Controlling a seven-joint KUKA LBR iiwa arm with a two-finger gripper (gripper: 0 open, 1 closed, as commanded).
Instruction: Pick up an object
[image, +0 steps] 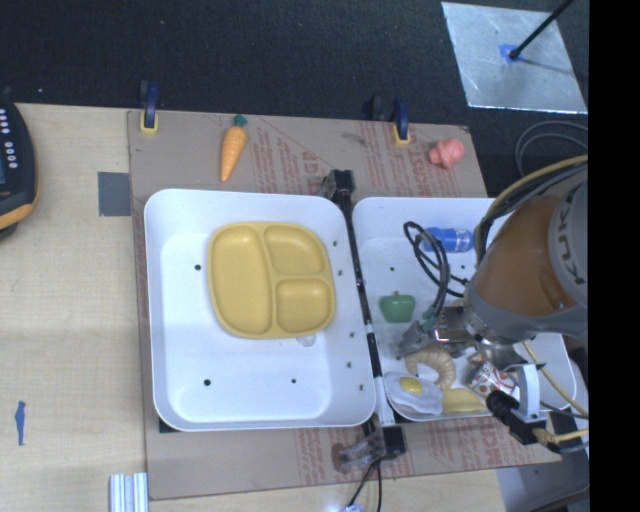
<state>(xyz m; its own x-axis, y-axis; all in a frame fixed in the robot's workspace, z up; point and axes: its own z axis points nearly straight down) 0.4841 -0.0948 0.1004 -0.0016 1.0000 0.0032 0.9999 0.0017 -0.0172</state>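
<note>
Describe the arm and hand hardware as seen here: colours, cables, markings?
Grey arm with a wide orange band and part of dark lettering on the grey casing. Black cables loop beside it. The hand is dark grey metal, with small white and red parts nearby.

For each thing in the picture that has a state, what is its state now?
yellow divided plate: lies flat in the left bin, right side up, compartments bare.
green pepper toy: rests in the right bin, apart from the arm.
blue bottle: lies on its side, right bin.
carrot toy: lies on the bench, outside both bins.
pincer: low in the right bin, over a pile of small items.
</note>
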